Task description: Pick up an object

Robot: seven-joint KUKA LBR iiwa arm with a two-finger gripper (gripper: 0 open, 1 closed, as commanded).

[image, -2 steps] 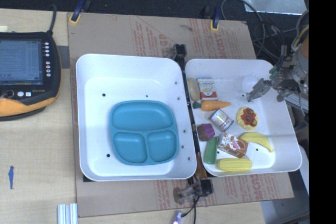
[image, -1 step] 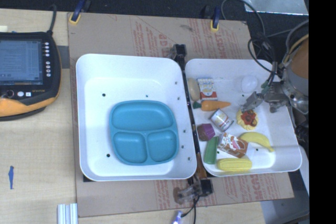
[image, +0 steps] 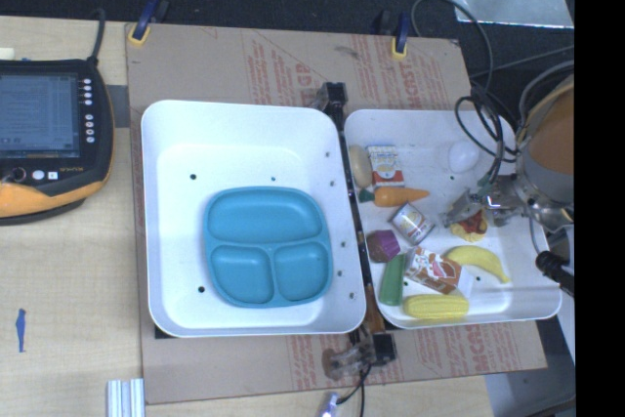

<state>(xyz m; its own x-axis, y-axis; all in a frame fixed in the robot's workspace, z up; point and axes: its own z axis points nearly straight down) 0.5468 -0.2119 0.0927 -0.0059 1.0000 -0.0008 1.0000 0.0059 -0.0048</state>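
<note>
A: White right bin contents?

B: 1 carrot, 1 banana, 1 corn cob, 1 green pepper, 1 can, 1 carton.

A: Hand status?

B: Hand sits low over the right bin, near the banana. Opening: cannot tell. Nothing visible between its fingers.

A: Left bin?

B: 1 blue 3-compartment tray.

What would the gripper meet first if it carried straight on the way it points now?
The gripper points left and down into the right bin. It would probably first meet the small red-and-yellow toy right by its tip, with the banana just beyond. Depth is hard to judge from above.
</note>
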